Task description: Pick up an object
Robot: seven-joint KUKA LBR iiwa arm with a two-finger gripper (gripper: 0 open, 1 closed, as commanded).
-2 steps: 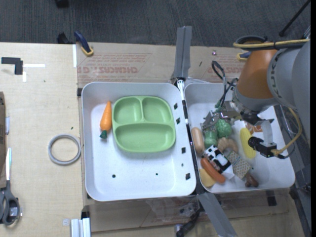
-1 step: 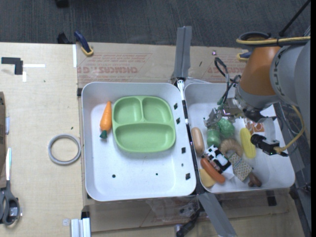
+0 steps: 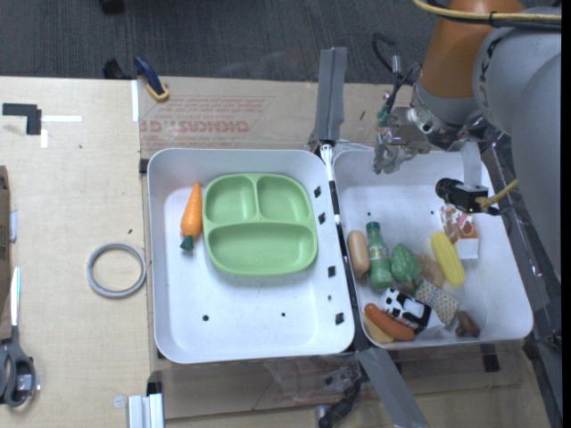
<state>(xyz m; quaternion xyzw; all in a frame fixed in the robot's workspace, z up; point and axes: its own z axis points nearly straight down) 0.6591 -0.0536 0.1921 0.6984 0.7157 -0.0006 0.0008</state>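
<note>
Grey and orange arm reaching in from the right, gripper (image 3: 390, 160) poised over the far left corner of the right bin (image 3: 406, 190), above bare white floor. Cannot tell the tool's state from this slanted view. Nothing seen held.

Candidates all lying nearer, clustered along the near side of that bin: hot dog (image 3: 358, 253) by the left wall, green bottle (image 3: 378, 255) just beside it, green vegetable (image 3: 406, 263) touching the bottle, corn cob (image 3: 447, 258) farther right, cow-patterned toy (image 3: 407, 308) and a carrot-like piece (image 3: 386, 324) nearest.

Best done by choosing a piece with free space on both sides. Corn cob looks likeliest: long, narrow, fairly apart from neighbours. Approach straight down, closing across the narrow width. Worth avoiding the bottle and vegetable pair, crowded together and likely to jam or slip.
</note>
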